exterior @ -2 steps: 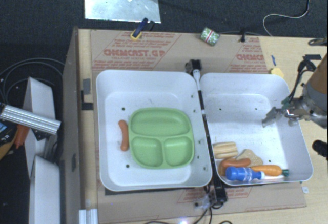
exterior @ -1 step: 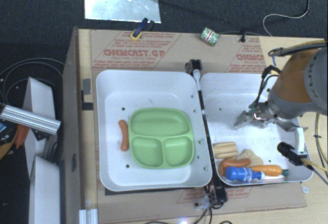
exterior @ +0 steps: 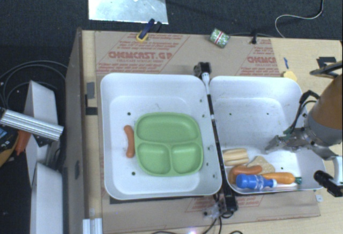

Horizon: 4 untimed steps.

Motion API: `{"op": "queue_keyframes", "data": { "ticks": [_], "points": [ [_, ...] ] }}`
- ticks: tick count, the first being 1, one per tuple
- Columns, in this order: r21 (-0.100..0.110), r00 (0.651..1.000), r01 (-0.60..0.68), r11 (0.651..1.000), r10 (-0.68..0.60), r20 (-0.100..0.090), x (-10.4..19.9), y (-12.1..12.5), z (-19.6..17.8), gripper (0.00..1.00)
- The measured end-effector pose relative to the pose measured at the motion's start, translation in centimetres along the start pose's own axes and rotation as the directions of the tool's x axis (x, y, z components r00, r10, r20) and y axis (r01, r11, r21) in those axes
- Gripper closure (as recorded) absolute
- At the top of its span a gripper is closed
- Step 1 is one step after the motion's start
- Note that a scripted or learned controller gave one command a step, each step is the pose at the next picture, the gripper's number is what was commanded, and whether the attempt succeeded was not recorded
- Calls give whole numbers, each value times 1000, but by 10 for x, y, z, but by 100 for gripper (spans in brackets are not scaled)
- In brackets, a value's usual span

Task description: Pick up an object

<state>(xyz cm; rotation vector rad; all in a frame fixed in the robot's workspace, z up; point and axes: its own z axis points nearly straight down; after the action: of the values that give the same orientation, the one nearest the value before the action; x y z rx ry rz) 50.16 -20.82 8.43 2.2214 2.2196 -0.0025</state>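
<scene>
Green tray as landmark, toys and arm to its right.

Left of the tray, touching its left edge, a small sausage lying lengthwise in the left bin. Right of the tray, past the divider, a cluster in the near-left corner of the right bin: a hot-dog bun, a red sausage, a pale bread slice, a blue bottle and an orange carrot, all crowded together. Farther right of the tray, the gripper hanging just above and beside that cluster, nothing seen between its fingers; open or closed — cannot tell.
</scene>
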Motion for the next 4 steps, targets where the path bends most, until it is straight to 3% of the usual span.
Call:
{"op": "queue_keyframes", "data": {
  "ticks": [1,2,3,4],
  "points": [
    [-3,1000,5,1000,-5,-2,49,59,0,0],
    [-1,1000,1,1000,-1,-1,1,6,0,0],
    [-4,1000,3,1000,-3,-1,2,7,-11,100],
    [-4,1000,5,1000,-5,-1,40,32,-94,100]
  ]
}}
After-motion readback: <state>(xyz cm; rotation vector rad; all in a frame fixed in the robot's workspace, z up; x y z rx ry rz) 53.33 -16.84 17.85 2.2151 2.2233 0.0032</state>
